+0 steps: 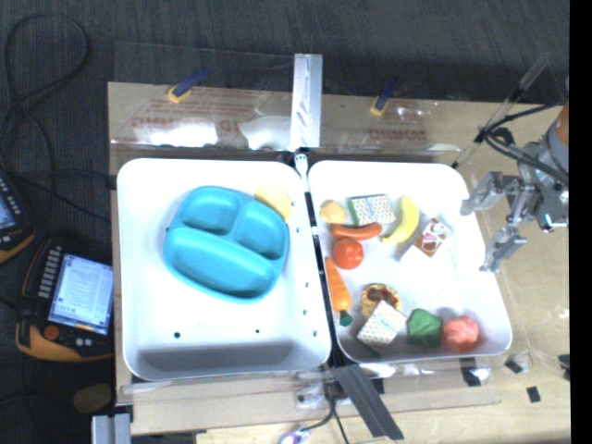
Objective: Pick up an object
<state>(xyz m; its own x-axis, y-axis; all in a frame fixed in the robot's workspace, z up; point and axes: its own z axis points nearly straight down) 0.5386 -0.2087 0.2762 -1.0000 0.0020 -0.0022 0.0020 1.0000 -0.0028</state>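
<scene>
The task names no one object, so any toy in the right bin (481, 276) will do. The nearest to the claw (504, 225) is a small red-and-white carton (432, 237), lying alone toward the bin's right side with bare floor around it. It looks light and stiff, likely hollow plastic, and a little slick; I would take it across its narrow faces, squarely, so it does not squirt out.

Beside it to the left lies a banana (405, 218), curved and smooth, best pinched across its middle. Further left are a checked box (369, 208), a hot dog (356, 232), a tomato (348, 253) and a carrot (339, 288) along the dividing wall. These sit touching or nearly so, and would be harder to take cleanly. At the bin's near edge are a biscuit (380, 296), a patterned block (382, 326), a green pepper (424, 327) and a pink piece (462, 331), the last two close to the wall, where a finger may foul the rim.

The claw hangs above the right rim of that bin, spread wide and gripping nothing, well apart from every toy.

The left bin (148, 340) carries a blue tray (227, 243) with a yellow piece (274, 200) at its far corner. Both bins rest on the desk (139, 109).
</scene>
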